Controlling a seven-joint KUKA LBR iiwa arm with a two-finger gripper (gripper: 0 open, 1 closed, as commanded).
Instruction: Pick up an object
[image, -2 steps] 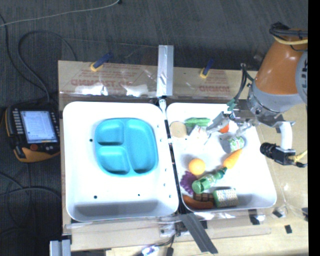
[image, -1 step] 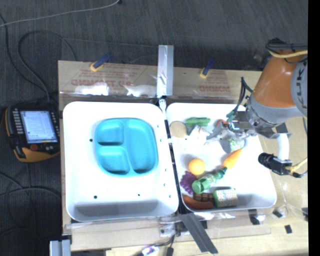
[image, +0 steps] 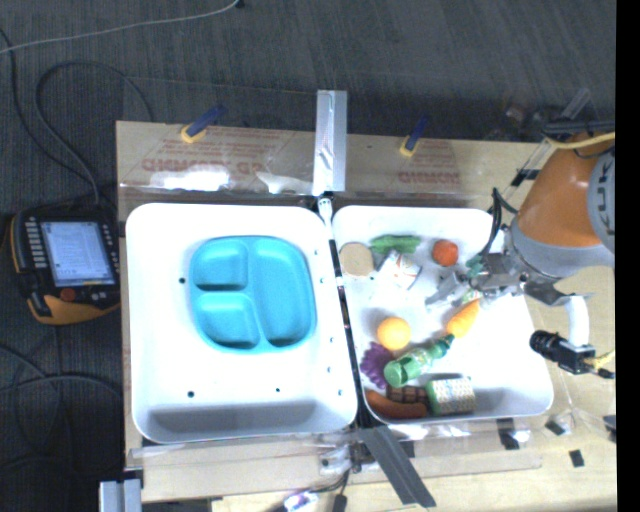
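My gripper hangs low over the right part of the right bin, at the end of the grey and orange arm coming in from the right. Just below it lies a small orange carrot, close to or touching it; I cannot tell which. A red tomato sits just up and left of the gripper. Further left are a white and red item, a green vegetable and a tan disc. An orange ball-like fruit rests mid-bin.
Near the right bin's front lie a green bottle, purple grapes, a can and a brown sausage. The left bin holds a blue compartment plate. A pendant lies left of the bench.
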